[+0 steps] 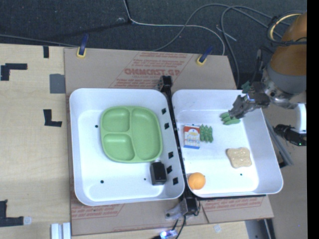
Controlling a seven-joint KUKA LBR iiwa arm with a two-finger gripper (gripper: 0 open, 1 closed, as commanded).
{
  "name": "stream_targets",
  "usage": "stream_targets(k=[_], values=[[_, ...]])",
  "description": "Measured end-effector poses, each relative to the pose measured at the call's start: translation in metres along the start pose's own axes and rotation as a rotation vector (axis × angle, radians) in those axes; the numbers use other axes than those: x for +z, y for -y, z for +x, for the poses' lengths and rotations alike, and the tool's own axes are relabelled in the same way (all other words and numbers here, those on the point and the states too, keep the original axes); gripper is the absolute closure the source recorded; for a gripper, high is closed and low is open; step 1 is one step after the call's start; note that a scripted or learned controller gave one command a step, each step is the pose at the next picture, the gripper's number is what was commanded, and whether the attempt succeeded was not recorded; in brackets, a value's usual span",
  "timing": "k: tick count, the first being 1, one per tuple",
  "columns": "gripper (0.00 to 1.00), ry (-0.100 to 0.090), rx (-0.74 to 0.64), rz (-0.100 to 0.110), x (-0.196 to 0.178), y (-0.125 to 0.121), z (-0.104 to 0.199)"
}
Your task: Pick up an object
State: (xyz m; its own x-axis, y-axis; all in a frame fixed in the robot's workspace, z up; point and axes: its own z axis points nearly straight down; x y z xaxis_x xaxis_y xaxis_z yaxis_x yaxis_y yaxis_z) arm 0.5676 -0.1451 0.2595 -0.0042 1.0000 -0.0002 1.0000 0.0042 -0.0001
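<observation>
White plastic is what you are working over: two shallow bins side by side on the worktop (30, 133), and you should take them in by size before you commit. Your left bin (82, 148) carries a green divided plate (131, 134) and a small black block (158, 173) near its front edge. Your right bin (264, 168) holds the smaller pieces: a tan bread-like slice (239, 157), a small printed card or box (191, 136), a dark green leafy piece (206, 133) just beside it, an orange ball (196, 180) near the front corner, and a light green item (230, 117) towards the back.

That light green item looks like your target, since the end effector (243, 106) sits right at its upper right end. I cannot tell whether the fingers are apart or together; they blur into the dark wrist.

To do this step well, centre over the middle of the green item rather than its tip (a grip on one end is likely to let it swing or slip). Come straight down, keep off the bin's back wall, and close only once the item sits between the fingers. Lift slowly and check that it rises.
</observation>
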Motion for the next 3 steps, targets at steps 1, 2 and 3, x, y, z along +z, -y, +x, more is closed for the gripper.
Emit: stream_targets(k=[1, 2, 3], values=[[1.0, -0.001, -0.001, 0.001, 0.003, -0.014, 0.046], [1.0, -0.001, -0.001, 0.002, 0.015, -0.021, 0.091], [1.0, -0.002, -0.002, 0.002, 0.012, -0.018, 0.146]])
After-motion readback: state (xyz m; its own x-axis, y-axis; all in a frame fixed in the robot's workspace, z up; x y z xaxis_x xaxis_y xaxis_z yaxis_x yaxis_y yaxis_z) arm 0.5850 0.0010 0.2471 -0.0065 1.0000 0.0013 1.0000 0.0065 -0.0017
